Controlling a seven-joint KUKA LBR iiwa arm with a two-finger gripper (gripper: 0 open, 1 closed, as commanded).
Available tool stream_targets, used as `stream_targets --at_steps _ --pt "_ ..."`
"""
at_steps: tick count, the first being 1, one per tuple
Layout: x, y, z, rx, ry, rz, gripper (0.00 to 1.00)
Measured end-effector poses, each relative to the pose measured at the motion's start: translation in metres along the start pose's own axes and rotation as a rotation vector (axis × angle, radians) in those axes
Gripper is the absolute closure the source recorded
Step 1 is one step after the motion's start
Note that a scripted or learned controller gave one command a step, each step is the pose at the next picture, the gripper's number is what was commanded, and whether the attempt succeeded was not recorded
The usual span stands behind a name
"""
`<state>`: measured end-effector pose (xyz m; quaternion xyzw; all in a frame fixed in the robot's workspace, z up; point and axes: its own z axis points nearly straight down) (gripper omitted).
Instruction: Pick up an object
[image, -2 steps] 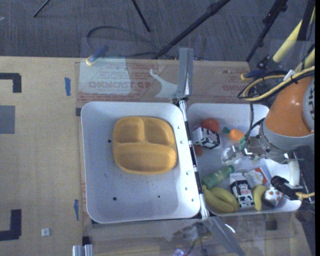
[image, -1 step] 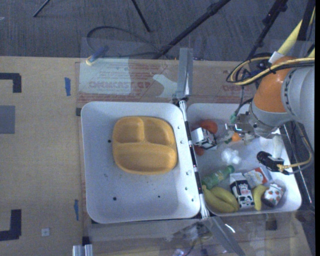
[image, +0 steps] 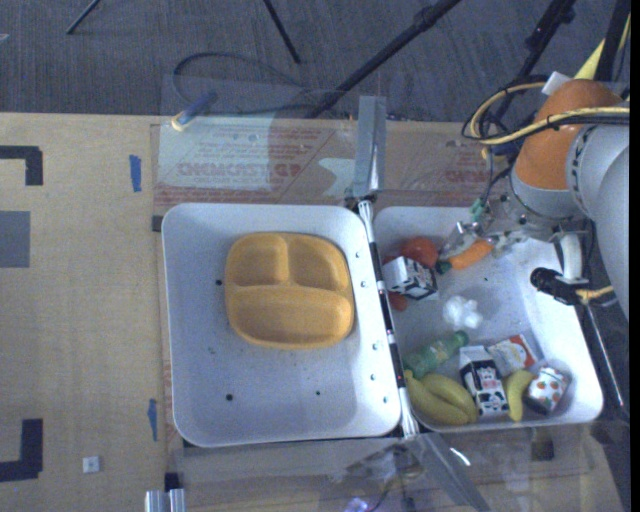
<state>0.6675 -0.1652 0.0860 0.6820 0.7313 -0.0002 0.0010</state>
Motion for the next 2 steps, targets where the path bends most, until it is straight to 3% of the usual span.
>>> stream_targets --at_steps 1,2 --pt "0.002 -0.001 -0.009 0.005 -0.001 -0.002 1.00" --pt "0.033 -0.006 -0.117 -0.002 0.000 0.023 1.00"
